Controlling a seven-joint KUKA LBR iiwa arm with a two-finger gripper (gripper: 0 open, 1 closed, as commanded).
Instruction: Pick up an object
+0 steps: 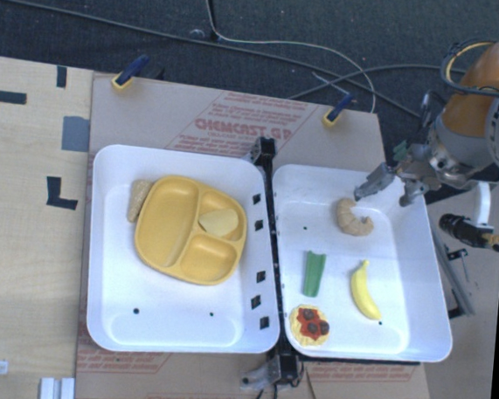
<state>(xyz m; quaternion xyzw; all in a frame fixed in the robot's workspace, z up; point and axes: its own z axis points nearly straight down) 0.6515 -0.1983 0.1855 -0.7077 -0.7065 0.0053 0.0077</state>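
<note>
Yellow plate (187,230), yellow banana (364,290), green stick (313,273) — white bins (104,250).

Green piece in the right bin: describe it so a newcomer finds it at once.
Go to the right bin, then its middle. The green piece is a short upright bar, left of the banana and above the pizza toy. It is the one green item there.

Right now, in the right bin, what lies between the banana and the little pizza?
In the camera view, only bare white bin floor lies between the banana and the pizza. The green piece stands further left, above the pizza.
</note>
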